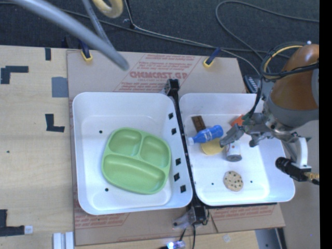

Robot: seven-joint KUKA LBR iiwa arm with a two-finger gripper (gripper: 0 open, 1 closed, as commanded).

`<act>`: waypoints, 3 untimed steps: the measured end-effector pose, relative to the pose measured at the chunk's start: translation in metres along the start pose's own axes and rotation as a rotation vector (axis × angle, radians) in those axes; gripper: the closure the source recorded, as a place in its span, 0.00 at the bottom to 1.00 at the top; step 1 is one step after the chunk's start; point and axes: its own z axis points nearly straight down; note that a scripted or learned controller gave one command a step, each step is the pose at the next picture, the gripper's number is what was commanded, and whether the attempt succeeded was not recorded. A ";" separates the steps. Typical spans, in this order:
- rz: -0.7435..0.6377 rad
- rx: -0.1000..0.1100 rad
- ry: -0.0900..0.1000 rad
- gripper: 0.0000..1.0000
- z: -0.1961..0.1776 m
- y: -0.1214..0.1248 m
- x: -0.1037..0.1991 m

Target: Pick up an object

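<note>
Evidently the gripper [232,148] is hovering low in the right bin [259,191]; whether it is spread or closed I cannot tell. Just beside it are lying a blue bottle [206,135], a yellow piece [210,148] and a cookie [233,180]. Descending squarely onto one is coming next.

Red print on cardboard sheet [155,71] behind bins, mirrored; letters blurred, not legible

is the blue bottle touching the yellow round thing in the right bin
Touching, as far as the camera view shows: the blue bottle lies against the upper edge of the yellow round piece, with no white bin floor visible between them.
</note>
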 end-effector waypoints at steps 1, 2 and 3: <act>-0.003 -0.011 -0.002 0.00 -0.005 0.002 0.000; -0.003 -0.007 -0.002 0.00 0.039 0.005 0.005; -0.002 -0.013 -0.004 0.00 0.094 0.013 -0.003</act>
